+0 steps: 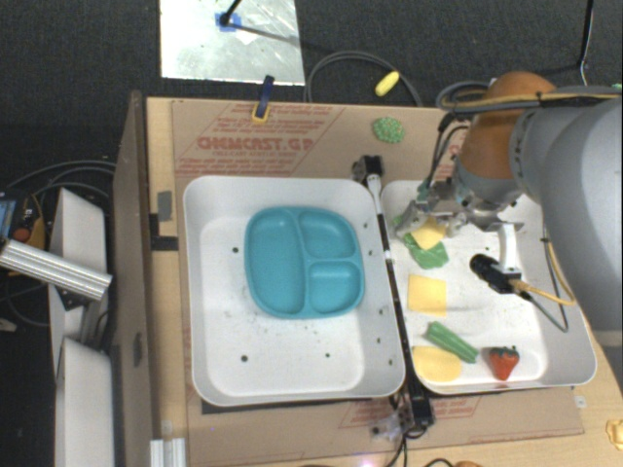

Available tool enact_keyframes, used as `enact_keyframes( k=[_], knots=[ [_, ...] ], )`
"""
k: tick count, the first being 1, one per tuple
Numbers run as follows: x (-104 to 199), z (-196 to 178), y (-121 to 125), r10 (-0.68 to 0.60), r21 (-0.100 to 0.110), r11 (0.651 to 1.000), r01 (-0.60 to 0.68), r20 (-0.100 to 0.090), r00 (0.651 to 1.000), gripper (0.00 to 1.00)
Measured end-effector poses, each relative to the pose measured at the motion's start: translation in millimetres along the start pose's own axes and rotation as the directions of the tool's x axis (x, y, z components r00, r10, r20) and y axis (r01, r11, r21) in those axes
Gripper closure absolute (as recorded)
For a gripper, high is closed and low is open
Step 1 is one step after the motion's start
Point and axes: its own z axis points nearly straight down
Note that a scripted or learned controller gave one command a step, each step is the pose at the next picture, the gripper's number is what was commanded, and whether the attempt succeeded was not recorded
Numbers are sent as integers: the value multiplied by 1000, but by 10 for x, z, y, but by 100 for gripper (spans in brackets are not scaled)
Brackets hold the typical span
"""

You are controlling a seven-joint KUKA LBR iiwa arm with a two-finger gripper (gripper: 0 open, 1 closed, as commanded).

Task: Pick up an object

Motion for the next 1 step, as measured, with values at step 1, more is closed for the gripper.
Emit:
enact_keyframes(
  k=[1],
  knots=[
    [0, -113, -6, -1, 0, 1000, 1, -1, 1000, 100]
  ],
)
